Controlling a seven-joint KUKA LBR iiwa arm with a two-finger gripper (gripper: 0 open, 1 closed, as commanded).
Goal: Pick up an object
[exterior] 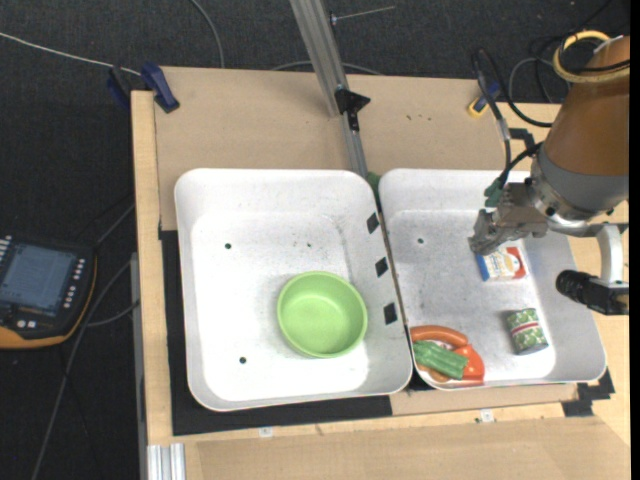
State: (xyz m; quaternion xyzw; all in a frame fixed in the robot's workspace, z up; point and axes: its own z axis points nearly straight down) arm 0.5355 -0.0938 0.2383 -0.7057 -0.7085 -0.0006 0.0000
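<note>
- Gripper [497, 236]: from this slanted view I cannot tell whether it is spread or closed. It hangs low over the right bin [440, 193], its tip meeting the 12 o'clock edge of a small carton [505, 266]. Nothing can be seen held in it.
- Left bin [200, 268]: a green bowl [321, 314] sits toward 5 o'clock, well apart from the arm. It looks wide and rounded, so it is probably a poor target for now.
- Right bin, 7 o'clock corner: a small dish of toy vegetables [447, 356] rests against the front wall, awkward to reach cleanly.
- Right bin, near the middle: the carton lies flat and is the thing closest to hand, so I judge it the target.
- To do the step well, centre over the carton rather than its far edge, moving a little toward 6 o'clock.
- Line the jaws up across the carton's narrow side, go down until they straddle it, then close and lift straight up.
- Right bin, 4 o'clock of the carton: a green can [526, 330] stands apart from it and should not interfere.
- Risk: a grip on the edge alone may tip or slide the carton.
</note>
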